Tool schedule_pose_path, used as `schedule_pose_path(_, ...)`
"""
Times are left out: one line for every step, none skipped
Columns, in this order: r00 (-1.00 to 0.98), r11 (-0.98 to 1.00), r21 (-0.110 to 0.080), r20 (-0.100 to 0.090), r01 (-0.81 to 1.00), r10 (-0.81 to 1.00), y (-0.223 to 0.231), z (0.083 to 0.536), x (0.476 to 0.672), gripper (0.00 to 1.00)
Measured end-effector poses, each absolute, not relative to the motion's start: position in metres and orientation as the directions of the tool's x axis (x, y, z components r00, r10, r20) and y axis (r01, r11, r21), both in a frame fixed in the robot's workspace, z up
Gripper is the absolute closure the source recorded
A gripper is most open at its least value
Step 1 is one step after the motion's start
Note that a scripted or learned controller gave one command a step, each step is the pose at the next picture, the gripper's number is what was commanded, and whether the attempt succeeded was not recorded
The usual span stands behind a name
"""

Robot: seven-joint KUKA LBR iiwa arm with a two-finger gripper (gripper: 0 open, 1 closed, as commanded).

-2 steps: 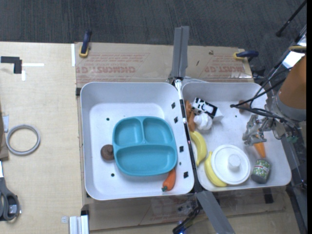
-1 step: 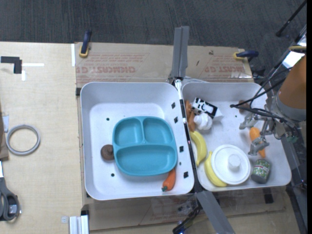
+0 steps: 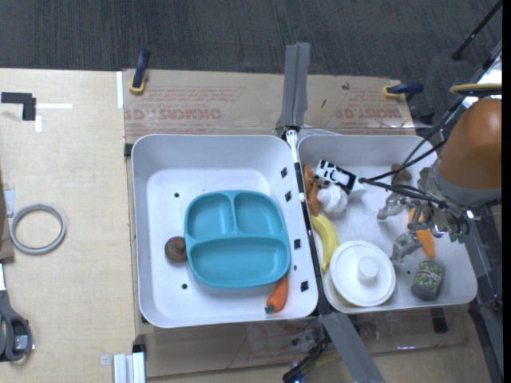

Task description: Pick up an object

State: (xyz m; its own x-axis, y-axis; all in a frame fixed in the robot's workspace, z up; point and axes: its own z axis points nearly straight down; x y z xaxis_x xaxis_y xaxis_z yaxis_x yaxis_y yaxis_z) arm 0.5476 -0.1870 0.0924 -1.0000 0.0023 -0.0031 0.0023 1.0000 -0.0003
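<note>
The hand (image 3: 403, 226) hangs low in the right bin (image 3: 375, 146), toward its right side, below the arm's orange band (image 3: 477, 146). Its two metal fingers (image 3: 391, 207) stand spread, one up near the bin's middle and one lower by the white lidded pot (image 3: 363, 274); nothing sits between them, so the hand is released. Just right of the lower finger an orange carrot-like piece (image 3: 426, 242) lies on the bin floor, partly under the wrist. Below it stands a small green patterned can (image 3: 427, 279) near the bin's front right corner. The white lidded pot fills the front left of this bin, with a yellow banana (image 3: 325, 239) just beside it along the divider. Behind the banana rest a white rounded toy (image 3: 333, 200) and a black-and-white block (image 3: 334, 175).

In the left bin (image 3: 152, 238) a teal divided plate (image 3: 237, 238) sits in the middle, a brown round thing (image 3: 176, 249) touching its left edge, and an orange carrot (image 3: 277, 295) at its front right corner. On the tabletop (image 3: 64, 294) to the far left lie a grey ring (image 3: 35, 227) and scissors (image 3: 14, 335).
</note>
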Motion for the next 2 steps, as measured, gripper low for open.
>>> schedule_pose_path(-1.000,1.000,-0.001,-0.002,-0.005,-0.005,-0.1799,0.0922,0.5197,0.00)
schedule_pose_path(-1.000,1.000,-0.002,-0.006,-0.009,-0.009,-0.1788,0.1019,0.5215,1.00)
